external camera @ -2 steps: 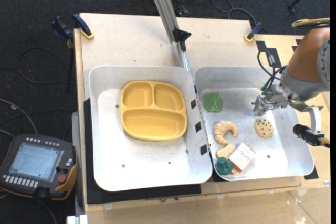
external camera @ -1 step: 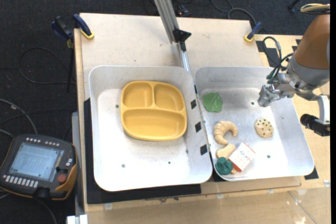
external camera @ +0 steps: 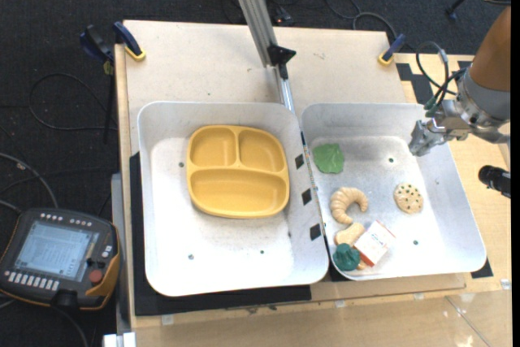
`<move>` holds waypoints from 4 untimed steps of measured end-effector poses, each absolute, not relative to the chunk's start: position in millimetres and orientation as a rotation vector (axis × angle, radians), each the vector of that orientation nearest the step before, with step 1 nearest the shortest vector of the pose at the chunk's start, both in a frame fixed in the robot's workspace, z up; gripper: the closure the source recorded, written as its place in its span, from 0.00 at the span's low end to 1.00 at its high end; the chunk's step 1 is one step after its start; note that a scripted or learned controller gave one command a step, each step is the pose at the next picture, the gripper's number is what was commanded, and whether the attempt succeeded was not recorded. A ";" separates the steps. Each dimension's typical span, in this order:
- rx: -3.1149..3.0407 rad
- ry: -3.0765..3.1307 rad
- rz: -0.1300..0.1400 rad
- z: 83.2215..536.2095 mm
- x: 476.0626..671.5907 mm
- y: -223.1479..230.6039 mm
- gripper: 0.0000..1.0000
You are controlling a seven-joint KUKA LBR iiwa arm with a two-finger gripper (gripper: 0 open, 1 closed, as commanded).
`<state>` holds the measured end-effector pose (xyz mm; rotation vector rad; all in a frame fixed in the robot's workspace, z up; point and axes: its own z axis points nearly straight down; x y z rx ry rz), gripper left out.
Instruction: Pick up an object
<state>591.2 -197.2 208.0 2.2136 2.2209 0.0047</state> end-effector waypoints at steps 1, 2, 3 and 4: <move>2.215 2.222 0.003 228.7 592.3 -197.0 1.00; 2.215 2.231 0.000 219.0 583.0 -146.0 1.00; 2.214 2.232 0.002 231.9 572.6 -95.3 1.00; 2.214 2.233 0.001 230.9 554.0 -37.8 1.00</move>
